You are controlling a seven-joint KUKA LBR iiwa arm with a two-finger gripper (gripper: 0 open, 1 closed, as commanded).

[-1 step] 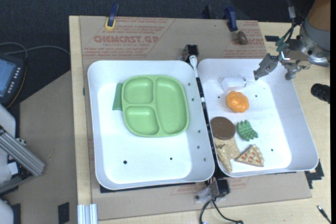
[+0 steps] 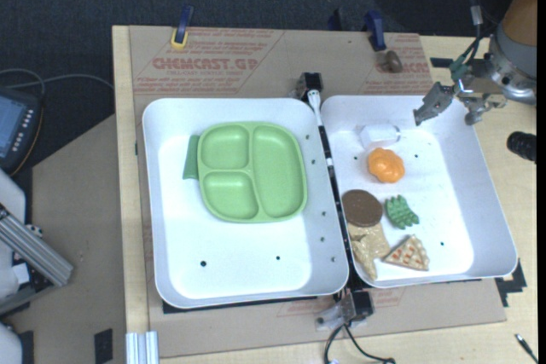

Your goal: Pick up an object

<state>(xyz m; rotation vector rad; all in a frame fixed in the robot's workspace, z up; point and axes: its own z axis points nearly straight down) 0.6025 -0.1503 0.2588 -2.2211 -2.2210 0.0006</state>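
From above, the gripper [image 2: 452,102] hovered over the right bin's [image 2: 478,183] far edge, fingers spread, holding nothing. Below it in that bin lay an orange toy [image 2: 386,165], brown disc [image 2: 362,207], green piece [image 2: 400,211] and pizza slice [image 2: 407,254]. A green divided plate [image 2: 252,171] sat in the left bin [image 2: 171,217].

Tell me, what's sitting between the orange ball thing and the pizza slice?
The green broccoli piece lies between the orange fruit and the pizza slice, in the camera view.
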